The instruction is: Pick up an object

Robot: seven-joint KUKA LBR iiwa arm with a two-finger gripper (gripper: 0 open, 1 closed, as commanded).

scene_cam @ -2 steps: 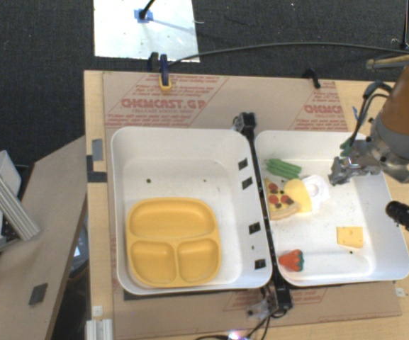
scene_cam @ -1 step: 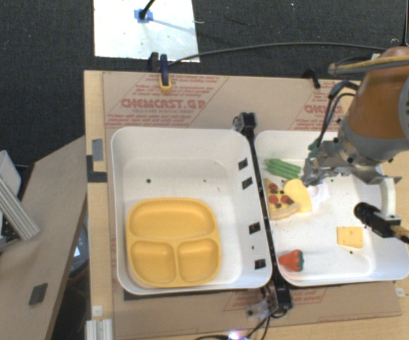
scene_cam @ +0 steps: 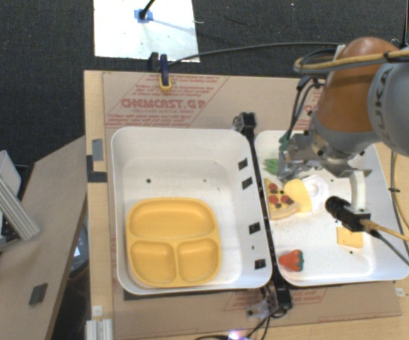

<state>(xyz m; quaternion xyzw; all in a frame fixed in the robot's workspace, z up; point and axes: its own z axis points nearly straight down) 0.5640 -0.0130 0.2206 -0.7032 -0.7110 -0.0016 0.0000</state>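
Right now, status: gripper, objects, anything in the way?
Gripper over right bin, by pizza slice. Strawberry, yellow block apart, near front. Tray in left bin, clear of arm.

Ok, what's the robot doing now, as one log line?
gripper: over right bin, near pizza slice | strawberry: right bin, front | yellow tray: left bin

Left bin (scene_cam: 154, 144): divided tray (scene_cam: 174, 241) in near half. Right bin (scene_cam: 325, 257): pizza slice (scene_cam: 282, 200) by left wall; strawberry (scene_cam: 291, 259) in near-left corner; block (scene_cam: 350, 238) right of centre. Pincer (scene_cam: 289, 168) over far-left part.
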